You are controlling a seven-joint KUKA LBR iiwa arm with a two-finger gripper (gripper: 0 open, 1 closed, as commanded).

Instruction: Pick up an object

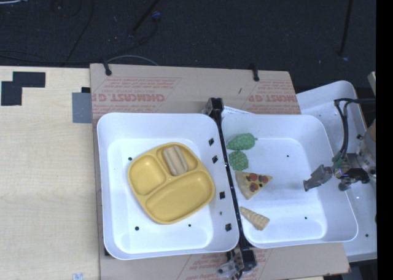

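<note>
My gripper (pixel 315 178) hangs over the right side of the right bin (pixel 310 228), low above its floor, with nothing visibly in it. To its left lies a pizza slice (pixel 252 183), well apart from the gripper. Two green leafy pieces (pixel 241 142) (pixel 237 161) sit near the bin's left wall. A tan cone (pixel 255 217) rests near the front left. In the left bin (pixel 116 150) lies a yellow divided plate (pixel 178 198) with a tan bread-like piece (pixel 175 159) in its upper compartment.
A black divider (pixel 223 168) runs between the two bins. Both bins stand on a cardboard sheet (pixel 184 91) on the wooden bench. Cables and the arm's wrist (pixel 353 171) crowd the right bin's right rim.
</note>
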